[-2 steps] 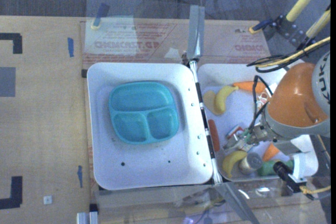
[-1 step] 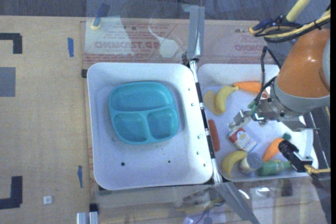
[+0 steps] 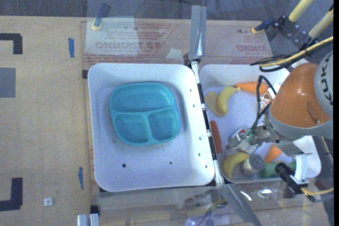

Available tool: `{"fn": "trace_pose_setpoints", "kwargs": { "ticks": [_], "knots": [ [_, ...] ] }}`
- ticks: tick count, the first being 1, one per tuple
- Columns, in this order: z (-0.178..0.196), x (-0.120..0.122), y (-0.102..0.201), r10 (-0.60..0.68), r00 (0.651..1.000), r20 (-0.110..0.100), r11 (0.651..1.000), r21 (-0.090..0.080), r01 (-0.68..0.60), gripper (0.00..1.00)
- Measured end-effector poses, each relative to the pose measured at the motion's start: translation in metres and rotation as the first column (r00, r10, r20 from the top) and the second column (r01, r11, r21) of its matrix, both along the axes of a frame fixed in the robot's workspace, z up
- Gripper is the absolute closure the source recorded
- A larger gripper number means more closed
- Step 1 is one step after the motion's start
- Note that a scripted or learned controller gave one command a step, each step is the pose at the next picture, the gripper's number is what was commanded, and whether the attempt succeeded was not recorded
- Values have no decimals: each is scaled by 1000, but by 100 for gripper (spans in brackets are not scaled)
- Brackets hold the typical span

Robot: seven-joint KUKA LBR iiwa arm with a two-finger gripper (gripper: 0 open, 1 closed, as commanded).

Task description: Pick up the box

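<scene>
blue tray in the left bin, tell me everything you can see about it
The blue tray is a teal, rounded-rectangle divided plate that looks like smooth plastic. Raised ridges split it into three compartments: one long section across the top and two smaller ones below, all bare. It lies flat and right side up, turned slightly askew, on the floor of the left white bin, a little above the bin's middle. It touches only the bin floor, with a gap to every wall.

Teal divided plate (image 3: 144, 113) in left bin (image 3: 100, 129), hand (image 3: 244, 138) over right bin (image 3: 212, 74).
</scene>
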State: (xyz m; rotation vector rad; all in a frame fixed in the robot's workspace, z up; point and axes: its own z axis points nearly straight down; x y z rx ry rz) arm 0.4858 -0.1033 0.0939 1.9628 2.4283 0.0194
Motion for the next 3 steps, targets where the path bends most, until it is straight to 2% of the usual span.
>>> {"fn": "trace_pose_setpoints", "kwargs": {
  "ticks": [1, 2, 3],
  "knots": [
    [-6, 43, -19, -239, 971, -16, 971, 3, 239, 0],
    [4, 43, -22, -243, 970, -13, 970, 2, 243, 100],
    [127, 67, 32, -279, 960, -23, 960, 2, 279, 100]
  ]
}}
